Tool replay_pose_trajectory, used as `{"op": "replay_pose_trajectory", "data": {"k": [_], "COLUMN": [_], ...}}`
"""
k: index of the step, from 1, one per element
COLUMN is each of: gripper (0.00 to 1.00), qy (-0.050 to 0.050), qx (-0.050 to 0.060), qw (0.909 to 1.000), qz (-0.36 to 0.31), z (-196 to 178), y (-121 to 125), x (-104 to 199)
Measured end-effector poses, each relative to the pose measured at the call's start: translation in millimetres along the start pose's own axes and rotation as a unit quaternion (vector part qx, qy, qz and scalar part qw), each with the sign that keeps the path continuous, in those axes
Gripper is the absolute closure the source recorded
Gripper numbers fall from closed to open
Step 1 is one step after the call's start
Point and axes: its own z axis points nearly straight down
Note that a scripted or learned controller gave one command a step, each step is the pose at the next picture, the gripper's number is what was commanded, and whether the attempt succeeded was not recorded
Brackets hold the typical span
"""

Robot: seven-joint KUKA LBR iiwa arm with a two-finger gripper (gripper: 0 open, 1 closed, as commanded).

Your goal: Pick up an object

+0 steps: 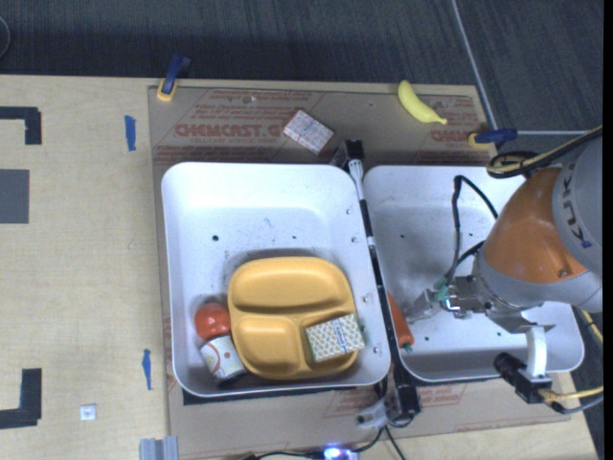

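Pincer (428, 302) low in the right bin (421, 195), finger state impossible to tell; near its left wall, an orange object (399, 324); in the left bin (192, 195), yellow tray (278, 300), patterned box (334, 337), small ball (221, 356).

One fixed camera, high above the surface (77, 257), looking down at a slant. Both bins fit in frame: left bin (192, 199), right bin (402, 195). Arm (536, 238) enters from right.

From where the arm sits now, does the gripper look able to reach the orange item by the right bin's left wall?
Probably yes: the gripper hangs close beside the orange item, with bare bin floor between them.
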Motion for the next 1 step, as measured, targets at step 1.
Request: {"op": "replay_pose_trajectory", "data": {"k": [1], "gripper": [0.00], "qy": [0.000], "qx": [0.000], "qw": [1.0000], "qz": [0.000], "z": [0.0], "y": [0.0], "x": [0.1]}}
